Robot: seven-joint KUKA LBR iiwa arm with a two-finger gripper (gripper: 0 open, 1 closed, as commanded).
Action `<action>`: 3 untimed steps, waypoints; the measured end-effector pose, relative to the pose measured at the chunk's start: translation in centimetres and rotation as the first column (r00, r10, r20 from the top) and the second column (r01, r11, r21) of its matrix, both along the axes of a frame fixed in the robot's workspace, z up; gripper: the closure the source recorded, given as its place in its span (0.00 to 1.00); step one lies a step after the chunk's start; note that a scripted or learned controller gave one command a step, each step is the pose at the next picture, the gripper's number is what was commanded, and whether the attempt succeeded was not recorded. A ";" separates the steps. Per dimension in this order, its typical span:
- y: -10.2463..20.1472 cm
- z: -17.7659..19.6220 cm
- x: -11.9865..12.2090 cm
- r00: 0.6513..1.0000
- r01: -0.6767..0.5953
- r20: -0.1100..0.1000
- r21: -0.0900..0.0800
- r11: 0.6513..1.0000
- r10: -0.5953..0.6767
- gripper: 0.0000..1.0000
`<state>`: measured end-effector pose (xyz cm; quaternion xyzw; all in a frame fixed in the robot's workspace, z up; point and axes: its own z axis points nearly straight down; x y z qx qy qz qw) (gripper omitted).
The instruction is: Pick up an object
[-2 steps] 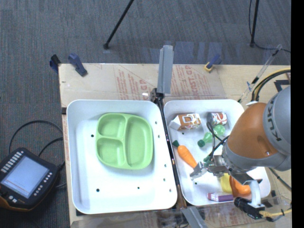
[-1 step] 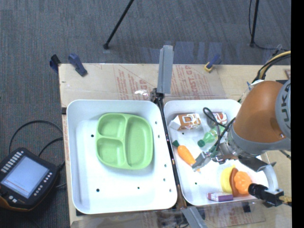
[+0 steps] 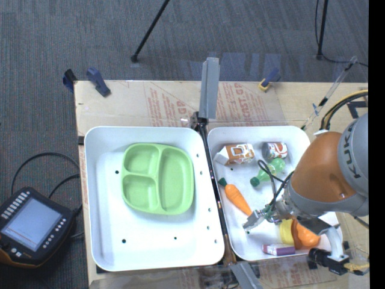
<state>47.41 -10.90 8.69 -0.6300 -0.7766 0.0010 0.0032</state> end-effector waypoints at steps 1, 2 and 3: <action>2.0 0.0 1.4 0.984 -0.177 0.003 -0.001 0.984 0.177 0.00; 1.9 0.8 1.3 0.986 -0.170 0.001 0.001 0.986 0.170 1.00; 3.2 9.9 4.7 0.976 0.218 0.002 -0.003 0.976 -0.218 1.00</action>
